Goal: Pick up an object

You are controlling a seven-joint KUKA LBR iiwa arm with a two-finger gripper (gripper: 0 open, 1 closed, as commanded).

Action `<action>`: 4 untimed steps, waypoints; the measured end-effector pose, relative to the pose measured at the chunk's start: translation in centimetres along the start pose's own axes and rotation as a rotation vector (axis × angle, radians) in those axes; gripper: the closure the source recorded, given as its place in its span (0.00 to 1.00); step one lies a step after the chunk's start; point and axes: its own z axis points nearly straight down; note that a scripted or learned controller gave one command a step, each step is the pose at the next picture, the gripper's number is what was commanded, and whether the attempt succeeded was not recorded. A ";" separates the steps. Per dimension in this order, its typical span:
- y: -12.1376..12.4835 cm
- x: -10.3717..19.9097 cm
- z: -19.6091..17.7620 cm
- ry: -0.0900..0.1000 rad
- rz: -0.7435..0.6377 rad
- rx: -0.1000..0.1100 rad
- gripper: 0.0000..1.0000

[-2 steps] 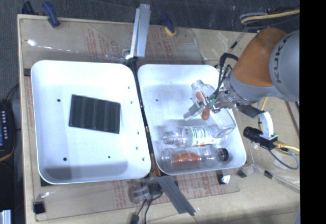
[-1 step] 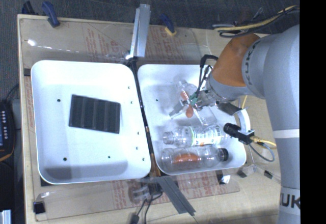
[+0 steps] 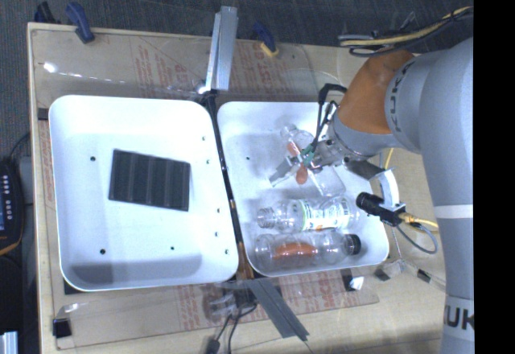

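Pick not done. Grey KUKA arm with orange band [image 3: 402,107] reaching into the right shallow white plastic bin [image 3: 241,183], two-finger gripper [image 3: 302,161] down at the bin floor near the middle. Cannot tell whether gripper is released or clenched: metal fingers blur into clear clutter, with an orange-red spot there that could be gripper or object. Nothing visibly lifted, so no grasp confirmed. Remaining, by judgement: secure a grip, raise clear of the bin.

Count:
- 2 white bins, side by side.
- 2 clear plastic bottles lying on their sides in the right bin's near half: one with white-green label [image 3: 310,216], one with orange insert and dark cap [image 3: 310,248], just beside each other.
- 1 small clear item [image 3: 294,137] at the gripper, possibly more; too transparent to separate.
- 1 dark ribbed rectangular pad [image 3: 150,180], flat in the left white bin [image 3: 64,183], well apart from the gripper.
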 end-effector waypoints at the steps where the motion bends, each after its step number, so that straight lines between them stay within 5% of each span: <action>1: 0.0 0.0 0.0 0.000 0.000 0.000 0.00; 2: 3.9 -1.3 1.5 0.000 -0.016 -0.003 0.00; 3: 4.0 -1.2 0.5 0.001 -0.022 -0.001 1.00; 4: 7.8 0.6 -8.0 0.000 -0.007 -0.003 1.00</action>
